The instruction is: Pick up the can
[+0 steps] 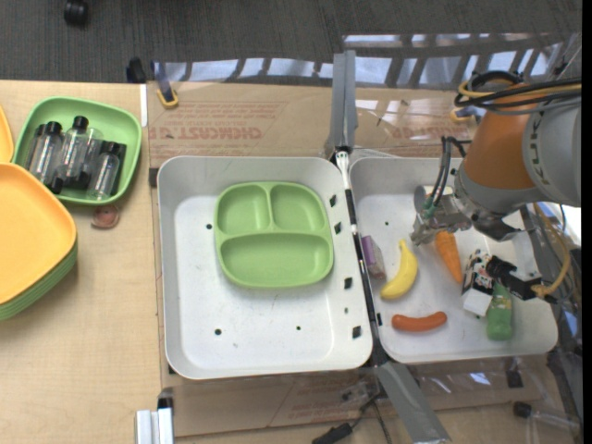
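Right bin (407, 345): white and shallow, at the near right of the surface; it holds a red sausage (419, 321) nearest the front rim, a green bottle (499, 316) toward the right corner, a banana (401, 270) and a carrot (449, 254).
Can: I cannot tell which item it is; a small purple-and-grey object (373, 256) lies against the right bin's left wall, just beside the banana.
Left bin (185, 340): holds a green divided plate (274, 233), set toward its far half.
Gripper (432, 222): over the right bin, just above the carrot's upper end; fingers' state cannot be told.
Arm (518, 151): grey with an orange band, reaching in from the right.
Far left: a green tray (37, 118) of small bottles (74, 158), beside stacked orange plates (32, 239).
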Robot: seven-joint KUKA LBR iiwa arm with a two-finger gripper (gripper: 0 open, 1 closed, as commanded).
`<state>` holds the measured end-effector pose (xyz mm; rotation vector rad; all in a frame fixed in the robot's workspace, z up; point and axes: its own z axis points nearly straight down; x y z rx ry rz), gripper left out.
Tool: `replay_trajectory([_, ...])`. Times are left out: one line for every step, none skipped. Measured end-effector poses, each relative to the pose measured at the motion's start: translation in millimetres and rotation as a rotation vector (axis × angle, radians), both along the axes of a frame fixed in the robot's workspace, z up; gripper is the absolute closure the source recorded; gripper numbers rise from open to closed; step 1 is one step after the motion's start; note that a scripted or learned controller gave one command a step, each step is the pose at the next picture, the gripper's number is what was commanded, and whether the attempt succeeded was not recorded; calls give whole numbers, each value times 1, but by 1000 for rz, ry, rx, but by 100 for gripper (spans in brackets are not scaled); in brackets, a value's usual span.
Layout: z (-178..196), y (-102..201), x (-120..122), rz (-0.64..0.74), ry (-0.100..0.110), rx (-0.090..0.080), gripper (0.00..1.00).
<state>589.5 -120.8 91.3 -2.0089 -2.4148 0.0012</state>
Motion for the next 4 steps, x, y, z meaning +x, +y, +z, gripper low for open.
replay_trajectory([1,-76,-44,154,-1,1,100])
replay_trajectory([5,-18,-56,288,0,1,100])
replay_trajectory([0,19,-46,-16,0,0,100])
replay_trajectory([100,75,0,10,1,-1,100])
